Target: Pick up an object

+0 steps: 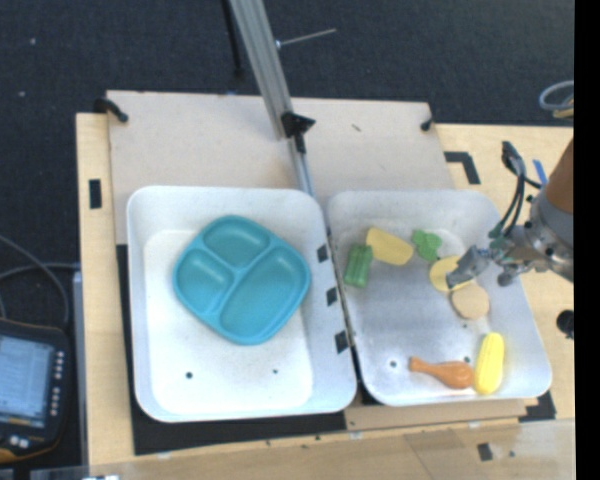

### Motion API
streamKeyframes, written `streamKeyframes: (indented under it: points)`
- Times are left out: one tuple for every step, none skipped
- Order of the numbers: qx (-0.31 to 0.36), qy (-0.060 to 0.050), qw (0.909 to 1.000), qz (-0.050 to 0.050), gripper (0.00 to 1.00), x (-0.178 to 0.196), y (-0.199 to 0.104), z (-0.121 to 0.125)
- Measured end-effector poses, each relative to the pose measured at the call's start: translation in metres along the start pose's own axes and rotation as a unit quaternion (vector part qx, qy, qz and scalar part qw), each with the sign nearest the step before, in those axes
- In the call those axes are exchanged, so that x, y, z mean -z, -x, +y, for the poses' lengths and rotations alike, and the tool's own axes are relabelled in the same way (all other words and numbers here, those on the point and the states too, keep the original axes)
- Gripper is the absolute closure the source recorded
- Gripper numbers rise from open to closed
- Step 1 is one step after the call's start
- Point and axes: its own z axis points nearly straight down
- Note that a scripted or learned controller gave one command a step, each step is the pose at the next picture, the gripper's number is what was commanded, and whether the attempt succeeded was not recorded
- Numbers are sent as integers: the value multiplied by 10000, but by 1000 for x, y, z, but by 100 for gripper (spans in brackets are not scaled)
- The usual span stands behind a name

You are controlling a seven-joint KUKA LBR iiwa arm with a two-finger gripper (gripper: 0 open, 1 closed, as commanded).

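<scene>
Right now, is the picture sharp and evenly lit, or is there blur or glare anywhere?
Camera view: soft throughout, small items in the right bin lacking crisp edges; lighting even, no hard glare on the blue tray; the gripper casts only a faint shadow; floor around the bench very dark.

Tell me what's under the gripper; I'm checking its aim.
The gripper sits over a yellow piece and a tan round piece in the right bin. It covers part of the yellow piece.

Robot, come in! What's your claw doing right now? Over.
Gripper low in right bin, over yellow piece and tan disc. Nothing seen held. Corn cob and green block apart.
</scene>
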Motion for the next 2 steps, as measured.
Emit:
streamKeyframes:
  points:
    - [-4, 0, 10000, 0, 0, 0, 0, 0]
    - [-16, -25, 10000, -6, 0, -51, 11, 1]
